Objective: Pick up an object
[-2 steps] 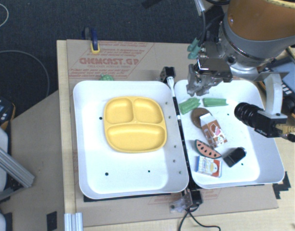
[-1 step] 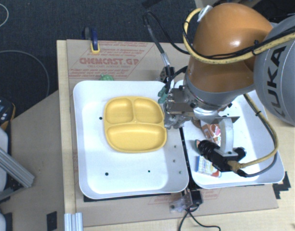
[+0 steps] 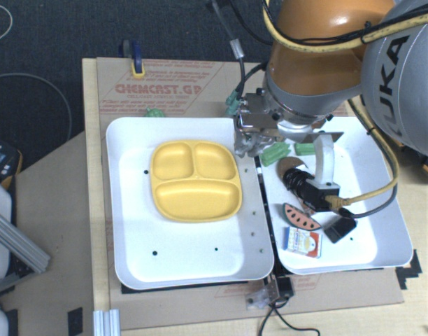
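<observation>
My gripper (image 3: 250, 144) hangs low over the near-left corner of the right bin (image 3: 382, 208), right at the divider between the two bins. The big orange-and-grey wrist covers most of it from above. Just right of the gripper lie a green piece (image 3: 275, 153) and a second green piece (image 3: 305, 148). A dark brown rounded thing (image 3: 289, 164) sits just below them. Further forward in the same bin lie a brown oval slice with dark spots (image 3: 301, 218) and a small red, white and blue packet (image 3: 303, 241).
The left bin (image 3: 130, 208) holds a yellow divided plate (image 3: 196, 180) in its upper middle. A small green scrap (image 3: 154, 113) lies on the board behind that bin. A blue and yellow clamp (image 3: 136, 59) grips the board's far edge.
</observation>
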